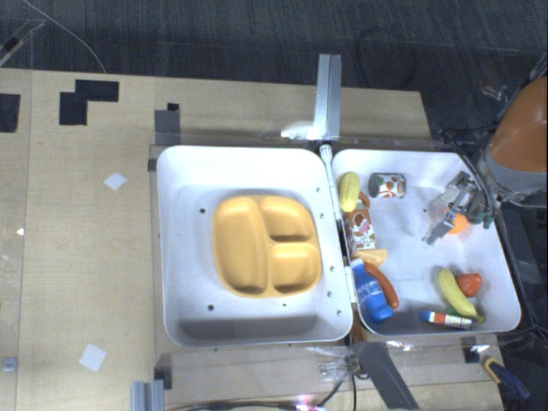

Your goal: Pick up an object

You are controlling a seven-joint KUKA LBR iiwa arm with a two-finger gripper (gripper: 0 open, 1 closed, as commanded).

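The pale wooden surface bears two shallow white bins side by side, the left bin touching the right bin

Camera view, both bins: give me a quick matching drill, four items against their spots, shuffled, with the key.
Items:
1. yellow divided tray
2. banana
3. blue bottle
4. small can

Places:
A. right bin, top middle
B. left bin, centre
C. right bin, lower right
D. right bin, lower left by the divider

Pairs: 1-B, 2-C, 3-D, 4-A
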